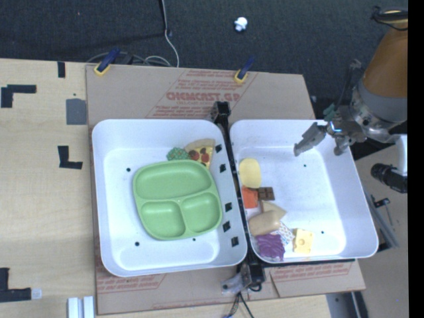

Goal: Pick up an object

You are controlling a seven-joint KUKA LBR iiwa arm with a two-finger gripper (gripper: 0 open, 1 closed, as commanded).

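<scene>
Right now the gripper (pixel 324 140) hangs over the right bin's (pixel 331 191) far corner, fingers spread and gripping nothing. Toy food clusters along that bin's left side.

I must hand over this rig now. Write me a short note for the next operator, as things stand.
Gripper: jaws open, holding nothing, above the right bin's far right corner.
Items: yellow round piece, orange and brown pieces, tan piece, purple piece and yellow cheese lie along the right bin's left and near side. Green plate lies in the left bin.
Done: nothing picked.
Left: descend, grasp, lift.
</scene>
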